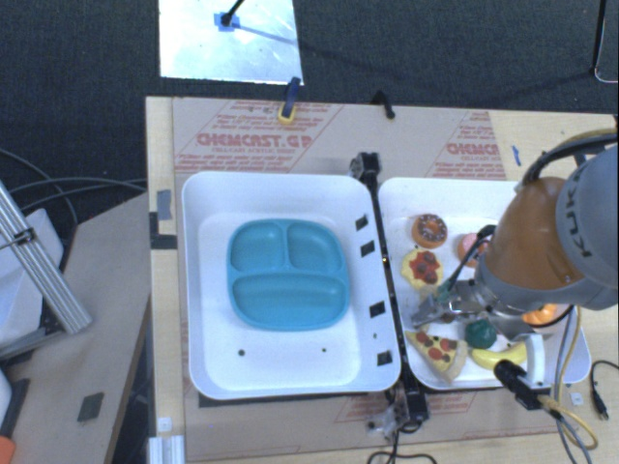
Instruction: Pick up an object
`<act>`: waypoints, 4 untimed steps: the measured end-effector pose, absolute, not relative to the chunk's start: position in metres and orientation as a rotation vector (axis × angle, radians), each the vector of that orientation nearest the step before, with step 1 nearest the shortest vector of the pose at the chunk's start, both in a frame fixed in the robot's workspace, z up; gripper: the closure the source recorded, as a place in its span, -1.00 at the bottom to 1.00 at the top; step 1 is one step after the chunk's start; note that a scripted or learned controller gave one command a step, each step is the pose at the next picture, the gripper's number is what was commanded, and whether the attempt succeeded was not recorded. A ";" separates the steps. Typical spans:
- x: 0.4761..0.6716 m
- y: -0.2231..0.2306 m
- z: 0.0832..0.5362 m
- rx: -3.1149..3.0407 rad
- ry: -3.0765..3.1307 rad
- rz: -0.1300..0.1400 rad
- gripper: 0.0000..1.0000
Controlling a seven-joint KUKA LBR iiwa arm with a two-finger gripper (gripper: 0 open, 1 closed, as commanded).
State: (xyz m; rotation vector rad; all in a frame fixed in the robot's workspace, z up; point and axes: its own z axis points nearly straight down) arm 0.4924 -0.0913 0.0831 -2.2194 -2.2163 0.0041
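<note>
Clutter is the worry: gripper [432, 309] hangs low in the right bin [395, 211], with pizza slice [434, 348] and green toy [480, 333] packed close. Can't tell how wide it's open or whether it has anything, so it could easily nudge stuff aside.

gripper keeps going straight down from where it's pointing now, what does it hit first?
Likely the pizza slice, or bare floor of the right bin beside it. The gripper sits just above the slice in the picture, near the round pizza toy. Depth is unclear.

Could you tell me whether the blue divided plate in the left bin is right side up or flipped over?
Right side up. The blue divided plate lies flat on the left bin's floor, its three recessed compartments facing the camera.
</note>
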 end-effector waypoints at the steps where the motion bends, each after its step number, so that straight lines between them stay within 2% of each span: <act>1: 0.487 -0.094 0.084 -2.220 -2.222 -0.001 -1.00; 2: 0.487 -0.085 0.084 -2.218 -2.226 -0.002 -1.00; 3: 0.487 -0.106 0.084 -2.222 -2.223 -0.002 -1.00; 4: 0.488 -0.105 0.096 -2.224 -2.227 -0.006 1.00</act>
